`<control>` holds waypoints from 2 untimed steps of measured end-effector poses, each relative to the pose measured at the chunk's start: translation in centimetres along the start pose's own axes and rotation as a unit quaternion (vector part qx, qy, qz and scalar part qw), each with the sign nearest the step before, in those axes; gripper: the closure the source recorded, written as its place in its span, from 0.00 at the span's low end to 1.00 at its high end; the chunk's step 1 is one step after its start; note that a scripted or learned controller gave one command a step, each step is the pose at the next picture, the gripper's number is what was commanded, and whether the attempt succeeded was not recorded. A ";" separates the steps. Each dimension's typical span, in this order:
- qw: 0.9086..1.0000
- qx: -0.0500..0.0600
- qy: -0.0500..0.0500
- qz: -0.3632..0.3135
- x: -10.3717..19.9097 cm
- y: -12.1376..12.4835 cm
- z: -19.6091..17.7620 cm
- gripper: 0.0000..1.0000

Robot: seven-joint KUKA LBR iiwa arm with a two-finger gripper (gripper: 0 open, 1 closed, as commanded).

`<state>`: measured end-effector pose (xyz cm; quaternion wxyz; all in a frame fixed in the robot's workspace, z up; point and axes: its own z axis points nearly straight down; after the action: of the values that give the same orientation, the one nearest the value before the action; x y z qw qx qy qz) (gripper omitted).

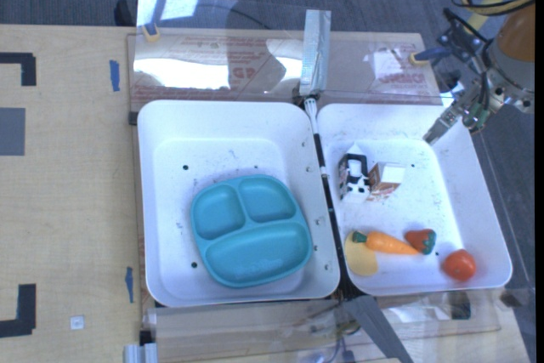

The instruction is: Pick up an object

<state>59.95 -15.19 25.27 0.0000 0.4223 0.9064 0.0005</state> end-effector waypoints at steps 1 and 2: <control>0.994 -0.002 -0.004 -0.106 -1.8 5.7 -1.8 1.00; 0.990 0.000 0.000 -0.138 5.2 11.9 0.6 1.00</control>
<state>65.71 -3.55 24.72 -0.0001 0.2936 0.9559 0.0010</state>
